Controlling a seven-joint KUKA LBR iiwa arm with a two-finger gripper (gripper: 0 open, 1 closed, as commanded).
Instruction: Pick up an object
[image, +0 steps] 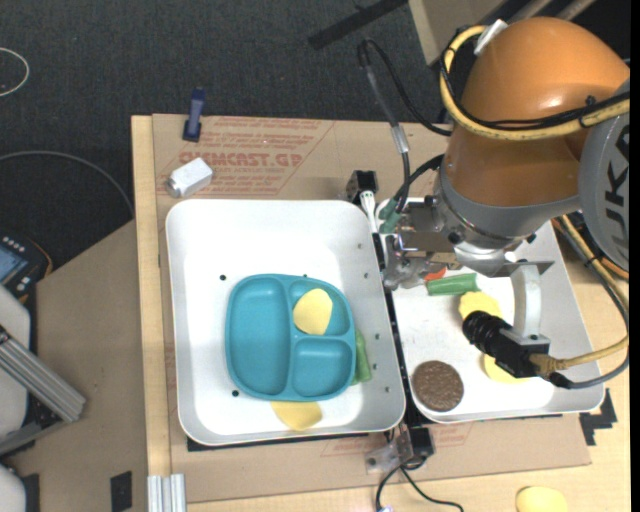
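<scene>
Writing: red print on the cardboard sheet (255, 150) under the bins; I make out something like "SUNCAST", the rest too blurred.
Surface: cardboard on the bench, dark carpet beyond.
Left bin (190, 330): teal divided plate (290, 335) with a yellow piece (313, 311) in its far-right compartment.
Right bin (575, 300): brown disc (438, 385) near-left, green stick (452, 285) and yellow item (478, 303) under the arm.
Gripper (405, 262): low at the right bin's far-left corner; I can't tell its jaw state.
</scene>
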